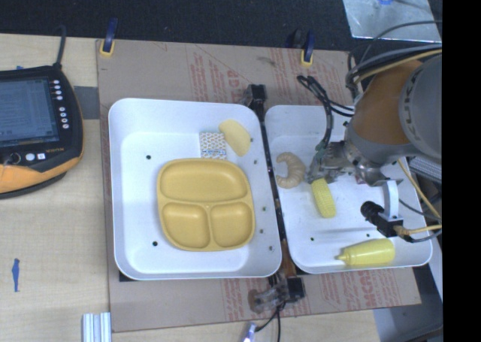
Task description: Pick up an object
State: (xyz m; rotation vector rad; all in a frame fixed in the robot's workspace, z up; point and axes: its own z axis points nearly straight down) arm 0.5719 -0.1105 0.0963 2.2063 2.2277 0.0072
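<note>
My gripper hangs over the middle of the right bin, its tip just above the top end of a yellow corn cob. A beige croissant lies just left of the gripper, against the bin's left wall. A yellow squeeze bottle lies along the right bin's front edge. In the left bin sit a yellow divided plate, a pale yellow piece and a small checkered packet.
A teach pendant rests on the bench at far left. Black cables loop over the back of the right bin. Clamps sit at the seam between the bins.
</note>
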